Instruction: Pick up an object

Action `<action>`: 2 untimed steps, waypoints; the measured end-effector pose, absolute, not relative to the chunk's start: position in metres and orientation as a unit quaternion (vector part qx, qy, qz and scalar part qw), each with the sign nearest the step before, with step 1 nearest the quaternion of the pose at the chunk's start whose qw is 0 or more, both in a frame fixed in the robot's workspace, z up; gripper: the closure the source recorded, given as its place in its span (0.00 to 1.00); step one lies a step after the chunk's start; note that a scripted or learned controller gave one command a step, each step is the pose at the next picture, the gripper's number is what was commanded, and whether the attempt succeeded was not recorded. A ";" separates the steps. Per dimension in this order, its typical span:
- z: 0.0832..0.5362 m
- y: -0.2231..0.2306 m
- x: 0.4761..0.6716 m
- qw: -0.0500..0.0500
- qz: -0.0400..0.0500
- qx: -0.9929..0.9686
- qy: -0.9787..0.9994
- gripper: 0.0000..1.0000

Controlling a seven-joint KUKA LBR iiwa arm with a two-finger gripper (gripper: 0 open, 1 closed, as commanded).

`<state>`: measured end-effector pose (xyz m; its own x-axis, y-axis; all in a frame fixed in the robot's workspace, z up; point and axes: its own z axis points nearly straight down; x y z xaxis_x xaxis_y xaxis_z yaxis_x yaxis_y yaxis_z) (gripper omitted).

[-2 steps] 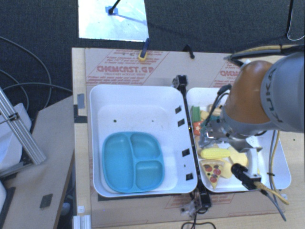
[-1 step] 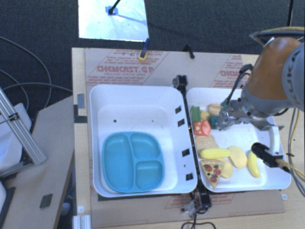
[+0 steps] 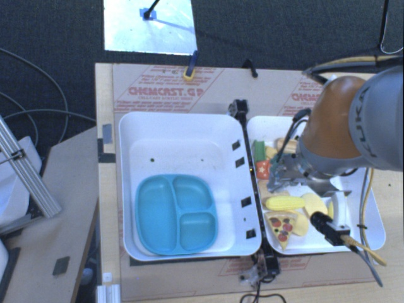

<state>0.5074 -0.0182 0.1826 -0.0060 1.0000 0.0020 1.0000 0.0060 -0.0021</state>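
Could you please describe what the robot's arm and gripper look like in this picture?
The arm is thick and rounded, grey, with a broad orange band above the wrist and dark lettering on the grey casing. Dark and yellowish cables run along it. The gripper is a small grey metal assembly below the wrist.

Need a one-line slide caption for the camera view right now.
KUKA arm's claw lowered into the right bin among toy food, above a yellow corn cob; blue divided tray sits in the left bin.
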 end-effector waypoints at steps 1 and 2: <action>0.192 -0.012 0.590 -0.003 -0.003 -0.705 -0.710 1.00; 0.183 0.026 0.522 0.002 0.001 -0.704 -0.710 1.00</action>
<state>0.5217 0.0261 0.1834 -0.0076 1.0000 0.0023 1.0000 0.0076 -0.0043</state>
